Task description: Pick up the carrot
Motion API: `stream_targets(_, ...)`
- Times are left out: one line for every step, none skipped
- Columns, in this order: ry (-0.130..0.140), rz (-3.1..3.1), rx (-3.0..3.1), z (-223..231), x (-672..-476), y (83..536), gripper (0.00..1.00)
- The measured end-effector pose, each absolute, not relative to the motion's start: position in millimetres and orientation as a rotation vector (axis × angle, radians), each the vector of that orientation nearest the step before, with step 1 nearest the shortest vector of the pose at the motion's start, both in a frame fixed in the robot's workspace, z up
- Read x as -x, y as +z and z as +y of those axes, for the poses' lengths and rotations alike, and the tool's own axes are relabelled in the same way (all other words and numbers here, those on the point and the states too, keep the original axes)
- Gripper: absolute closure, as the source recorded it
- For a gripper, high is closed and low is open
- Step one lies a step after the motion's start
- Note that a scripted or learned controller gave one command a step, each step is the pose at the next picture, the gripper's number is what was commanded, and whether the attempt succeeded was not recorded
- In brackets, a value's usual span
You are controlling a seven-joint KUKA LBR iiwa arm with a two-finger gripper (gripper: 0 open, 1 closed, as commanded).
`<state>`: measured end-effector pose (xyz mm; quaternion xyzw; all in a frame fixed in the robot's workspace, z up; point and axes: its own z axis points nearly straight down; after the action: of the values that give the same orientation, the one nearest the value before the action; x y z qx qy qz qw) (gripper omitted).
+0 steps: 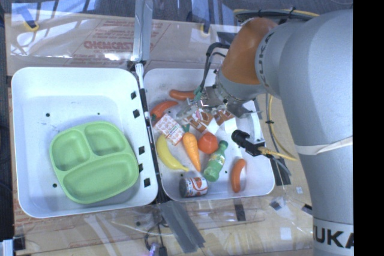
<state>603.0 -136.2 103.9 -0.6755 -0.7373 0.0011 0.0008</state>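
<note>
From above, the gripper [201,106] hangs low over the upper middle of the right bin [259,184], in among the clutter of toy food there. Its metal parts blur into the small packets just beneath it, so how widely it is parted cannot be told, and nothing is clearly seen held in it. It seems to be touching or just above a brown and white packet [204,122], but contact cannot be confirmed.

The arm [300,69] comes in from the right as a thick grey body, bends over the right bin's far right corner, and ends in the orange band [243,60] above the wrist, which tilts down and to the left toward the bin's contents. A black cable end [243,139] juts out below the wrist, over the bin's right part.

The carrot [191,150] lies on the floor of the right bin, near its middle, pointed tip toward the near edge, below the gripper and apart from it. A yellow banana [166,154] lies just beside it on the left, a red tomato [209,143] touches it on the right, and a green bottle [215,162] leans just right of its tip. A can [193,186] rests near the bin's front edge.

The left bin [27,147] holds a green divided plate [94,162].
</note>
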Motion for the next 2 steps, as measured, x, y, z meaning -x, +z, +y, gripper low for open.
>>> stream_targets(-0.007,-2.424,2.012,-112,-552.1,97,0.00)
stream_targets(0.003,-2.432,1.979,-148,-494.5,90,0.00)
